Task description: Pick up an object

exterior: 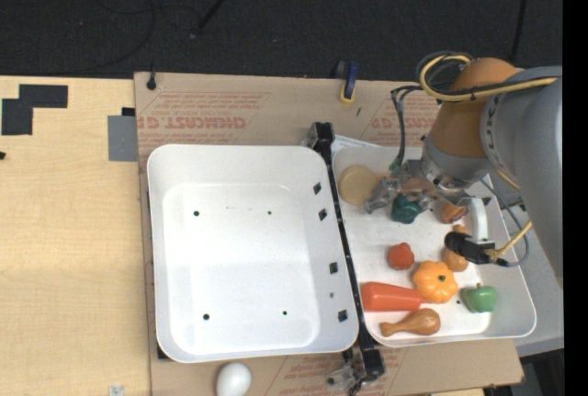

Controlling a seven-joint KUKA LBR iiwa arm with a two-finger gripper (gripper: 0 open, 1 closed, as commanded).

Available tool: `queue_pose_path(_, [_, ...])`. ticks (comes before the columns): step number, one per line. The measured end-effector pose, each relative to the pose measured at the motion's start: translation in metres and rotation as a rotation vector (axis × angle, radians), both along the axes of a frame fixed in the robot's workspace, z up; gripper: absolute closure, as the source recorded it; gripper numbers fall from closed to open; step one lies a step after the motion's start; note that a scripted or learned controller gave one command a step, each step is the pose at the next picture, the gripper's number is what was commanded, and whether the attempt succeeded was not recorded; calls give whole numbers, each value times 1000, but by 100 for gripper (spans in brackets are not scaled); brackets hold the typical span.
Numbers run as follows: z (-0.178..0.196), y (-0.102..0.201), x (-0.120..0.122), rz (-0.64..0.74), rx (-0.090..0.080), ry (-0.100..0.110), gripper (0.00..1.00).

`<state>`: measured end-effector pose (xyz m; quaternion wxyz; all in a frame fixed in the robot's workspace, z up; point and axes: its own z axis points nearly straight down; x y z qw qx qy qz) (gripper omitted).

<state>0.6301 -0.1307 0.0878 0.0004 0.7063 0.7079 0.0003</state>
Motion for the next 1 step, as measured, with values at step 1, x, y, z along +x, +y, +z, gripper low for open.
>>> queue_pose_path(1, [0, 45, 14, 2, 1, 2, 0])
